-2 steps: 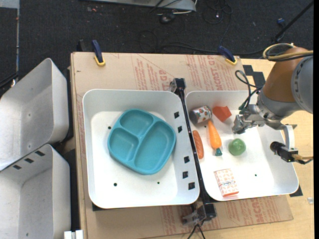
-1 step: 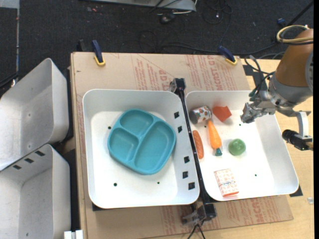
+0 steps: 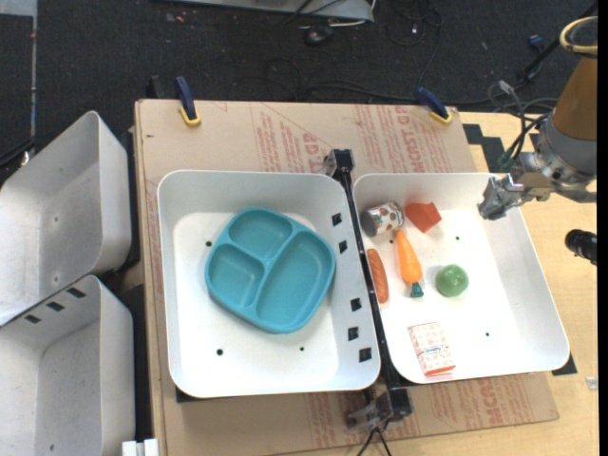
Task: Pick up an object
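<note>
The right bin (image 3: 513, 283) holds an orange block (image 3: 424, 216), a small patterned cup lying on its side (image 3: 384, 218), an orange carrot with a green tip (image 3: 408, 260), a hot dog (image 3: 378, 274) along the bin's left wall, a green ball (image 3: 452, 280) and a small red-and-white packet (image 3: 432, 348). My gripper (image 3: 496, 201) hangs over the bin's upper right rim, well to the right of the orange block. Nothing shows between its fingers, and the view is too small to tell how they stand.
The left bin (image 3: 190, 350) holds a teal divided plate (image 3: 272, 269). Two empty white bins (image 3: 57, 283) stand off the bench at the left. Blue and yellow clamps (image 3: 187, 103) hold the cardboard base at the back. Cables lie on the floor beyond.
</note>
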`<action>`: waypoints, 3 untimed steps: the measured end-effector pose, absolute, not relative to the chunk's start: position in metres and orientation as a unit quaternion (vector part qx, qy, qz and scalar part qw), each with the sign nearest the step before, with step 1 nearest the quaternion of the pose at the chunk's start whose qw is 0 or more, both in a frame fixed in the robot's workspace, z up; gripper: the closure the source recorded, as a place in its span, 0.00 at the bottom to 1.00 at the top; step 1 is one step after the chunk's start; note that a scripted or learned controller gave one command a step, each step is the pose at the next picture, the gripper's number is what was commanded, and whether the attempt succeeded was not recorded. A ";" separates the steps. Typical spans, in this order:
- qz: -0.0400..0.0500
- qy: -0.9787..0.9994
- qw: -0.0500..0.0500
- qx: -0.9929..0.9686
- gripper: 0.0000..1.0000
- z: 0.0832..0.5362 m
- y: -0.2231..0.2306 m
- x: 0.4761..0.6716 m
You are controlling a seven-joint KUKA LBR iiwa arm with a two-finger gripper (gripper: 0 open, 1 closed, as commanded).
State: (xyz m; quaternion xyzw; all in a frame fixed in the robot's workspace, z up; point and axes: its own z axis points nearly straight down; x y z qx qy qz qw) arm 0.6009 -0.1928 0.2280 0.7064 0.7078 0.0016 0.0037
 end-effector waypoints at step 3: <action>0.000 0.709 -0.001 0.705 1.00 0.252 -0.088 0.612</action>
